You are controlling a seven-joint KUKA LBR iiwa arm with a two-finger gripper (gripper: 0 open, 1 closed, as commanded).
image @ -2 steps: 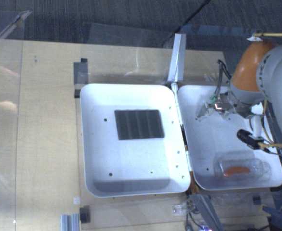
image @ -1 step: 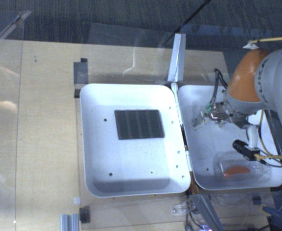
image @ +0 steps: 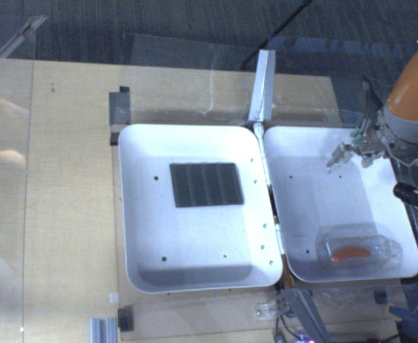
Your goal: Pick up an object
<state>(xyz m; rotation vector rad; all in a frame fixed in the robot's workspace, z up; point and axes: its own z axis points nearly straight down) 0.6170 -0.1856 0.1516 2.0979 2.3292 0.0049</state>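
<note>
At the right bin's (image: 294, 191) two o'clock hovers the gripper (image: 346, 154), jaws spread and holding nothing; a clear bottle (image: 355, 249) lies at five o'clock.

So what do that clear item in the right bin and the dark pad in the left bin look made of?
Clear bottle: likely thin glossy plastic, see-through, with something orange inside. Dark pad: matte, ribbed, possibly rubber or foam; hard to tell which.

A pale wooden bench (image: 58, 213) fills most of the view. Beyond its far edge lies dark blue-grey carpet (image: 158, 13). A clear panel (image: 8, 48) glints at the left.
</note>
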